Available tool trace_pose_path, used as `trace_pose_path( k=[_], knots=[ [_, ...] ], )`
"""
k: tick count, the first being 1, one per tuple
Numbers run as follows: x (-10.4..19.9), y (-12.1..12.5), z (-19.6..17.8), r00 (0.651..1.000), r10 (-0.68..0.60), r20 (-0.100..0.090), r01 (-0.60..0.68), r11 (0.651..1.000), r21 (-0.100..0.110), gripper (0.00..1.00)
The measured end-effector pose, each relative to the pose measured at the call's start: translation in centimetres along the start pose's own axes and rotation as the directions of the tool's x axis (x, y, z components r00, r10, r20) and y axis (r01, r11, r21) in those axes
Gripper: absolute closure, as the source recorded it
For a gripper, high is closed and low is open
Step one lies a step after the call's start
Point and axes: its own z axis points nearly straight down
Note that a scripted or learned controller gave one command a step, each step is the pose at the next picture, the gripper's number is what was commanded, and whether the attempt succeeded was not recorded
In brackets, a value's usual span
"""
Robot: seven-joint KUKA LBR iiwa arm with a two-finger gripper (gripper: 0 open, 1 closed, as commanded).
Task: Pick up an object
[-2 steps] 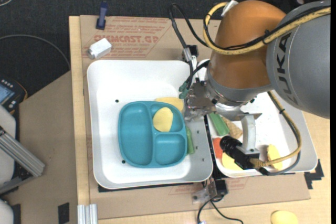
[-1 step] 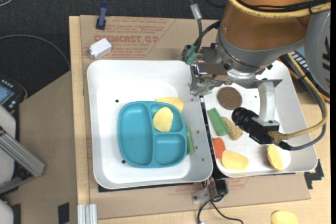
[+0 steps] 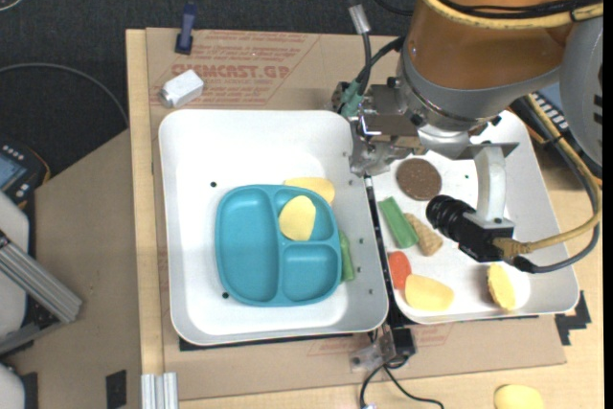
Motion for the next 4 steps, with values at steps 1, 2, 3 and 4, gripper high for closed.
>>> trace_pose_path(
  k=[1,2,3,4],
  knots=[
    [-5.5,-0.1,9.5,1.0,0.009,0.002,-0.009,1.0,0.012,1.0],
    [1.0,0.0,0.5,1.0,-0.005,-0.004,0.005,1.0,-0.008,1.0],
    [-4.2,-0.2,10.4,1.0,0.008,0.003,-0.008,1.0,0.014,1.0],
    [-8.6,0.1,-8.4,1.0,0.005,-0.002,-0.005,1.0,-0.019,1.0]
  ],
)
